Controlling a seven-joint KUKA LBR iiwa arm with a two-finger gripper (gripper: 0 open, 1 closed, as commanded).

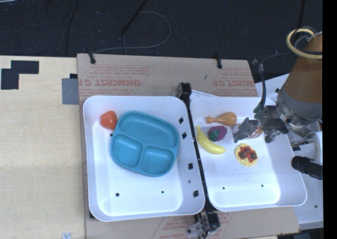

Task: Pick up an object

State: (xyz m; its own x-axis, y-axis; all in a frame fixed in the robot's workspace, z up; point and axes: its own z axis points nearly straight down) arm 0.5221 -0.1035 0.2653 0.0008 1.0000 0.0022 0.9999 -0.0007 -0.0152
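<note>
- I see the jaws over the right bin [295, 190], near its far right side.
- Just left of them lies the drumstick [222, 119], with the grape bunch [217, 133] and banana [209, 142] beside it.
- The small pizza [246, 154] sits just below the jaws.
- Well left, the left bin [105, 201] holds a divided plate [144, 142] and tomato [108, 120].

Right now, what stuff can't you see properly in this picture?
- Gripper, camera view: its fingers look dark and small against the wrist, so open or shut cannot be told.
- Arm: cut off by the right edge.
- Small round item in the right bin: too blurry to name; yellow with red and dark bits.
- Purple item: partly hidden by the banana.
</note>
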